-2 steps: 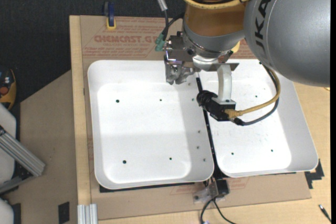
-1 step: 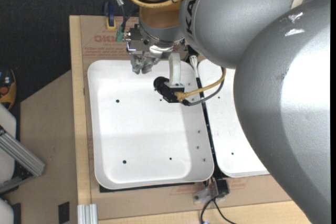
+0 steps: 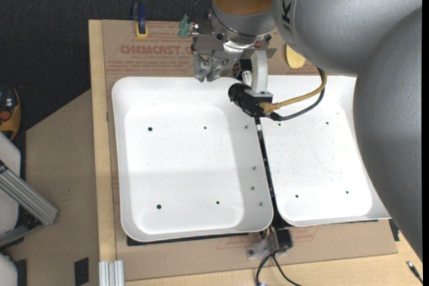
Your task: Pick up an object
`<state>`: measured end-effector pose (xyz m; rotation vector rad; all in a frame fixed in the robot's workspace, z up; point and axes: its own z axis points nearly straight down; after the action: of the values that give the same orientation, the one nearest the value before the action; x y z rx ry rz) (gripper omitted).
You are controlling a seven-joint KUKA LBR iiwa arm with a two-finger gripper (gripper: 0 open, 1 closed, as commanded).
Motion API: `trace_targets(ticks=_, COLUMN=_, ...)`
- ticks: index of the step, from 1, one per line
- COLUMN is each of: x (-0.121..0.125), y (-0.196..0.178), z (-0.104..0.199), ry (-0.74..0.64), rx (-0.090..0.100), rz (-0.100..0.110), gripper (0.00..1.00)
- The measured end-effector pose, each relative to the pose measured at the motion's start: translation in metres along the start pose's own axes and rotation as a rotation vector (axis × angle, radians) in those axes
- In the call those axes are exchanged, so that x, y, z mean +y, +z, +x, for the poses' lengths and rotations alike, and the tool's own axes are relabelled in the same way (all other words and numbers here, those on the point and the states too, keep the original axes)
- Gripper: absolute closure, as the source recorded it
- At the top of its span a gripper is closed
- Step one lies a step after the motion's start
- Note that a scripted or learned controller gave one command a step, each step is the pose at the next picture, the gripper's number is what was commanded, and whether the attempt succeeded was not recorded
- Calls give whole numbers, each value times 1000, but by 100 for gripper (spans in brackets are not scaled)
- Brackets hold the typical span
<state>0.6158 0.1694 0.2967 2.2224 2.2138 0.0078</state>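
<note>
Overhead, we see the gripper (image 3: pixel 213 67) at the far rim of the left bin (image 3: pixel 118 144), close to that bin's far right corner and just above the seam where the two bins meet. Whether it is spread or pressed together we cannot tell, since the wrist and its fittings crowd that spot. The one thing we can make out as a possible pick is a pale yellow piece (image 3: pixel 295 57), lying on the brown board (image 3: pixel 161 50) just beyond the far rim of the right bin (image 3: pixel 322 164). It is partly hidden by the grey arm (image 3: pixel 362 23), and we cannot tell what it is. It sits to the view's right of the gripper, on the other side of the wrist and apart from it, outside both bins. A black fitting (image 3: pixel 245 96) hangs just below the wrist over the seam, and a tan cable (image 3: pixel 305 101) loops from it across the right bin's far corner. The white floors of both bins spread wide toward the near side. On the board's far edge stand a blue clamp (image 3: pixel 140 18) and a green clamp (image 3: pixel 185 27), both close to the gripper's far side.
</note>
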Motion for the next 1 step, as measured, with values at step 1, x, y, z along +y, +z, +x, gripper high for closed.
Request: trace_targets(ticks=1, x=6, y=-69, z=-40, ry=0, rx=0, rz=-3, gripper=100)
